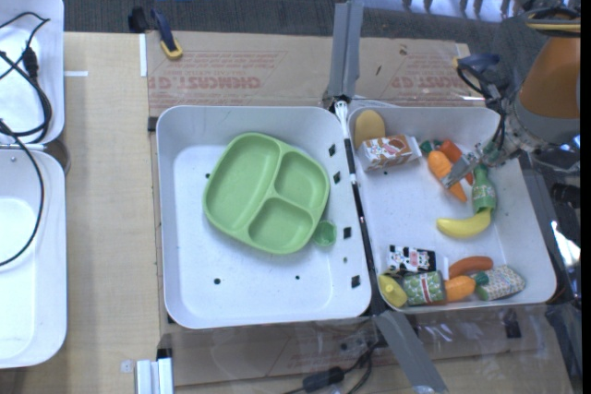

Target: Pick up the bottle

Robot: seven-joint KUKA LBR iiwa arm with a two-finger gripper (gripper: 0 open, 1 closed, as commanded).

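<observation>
Bottle (483, 195) lies near right bin's (540, 240) wall, seemingly touching banana (464, 224).

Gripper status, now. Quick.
Gripper: low in the right white bin, at the top of the small green plastic bottle; open or shut cannot be told.

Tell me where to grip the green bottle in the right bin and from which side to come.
Grip the green bottle across its narrow body at mid-length, coming from above. It lies roughly flat, with the banana at its lower end and the carrot beside its upper end, so only its middle looks free.
</observation>
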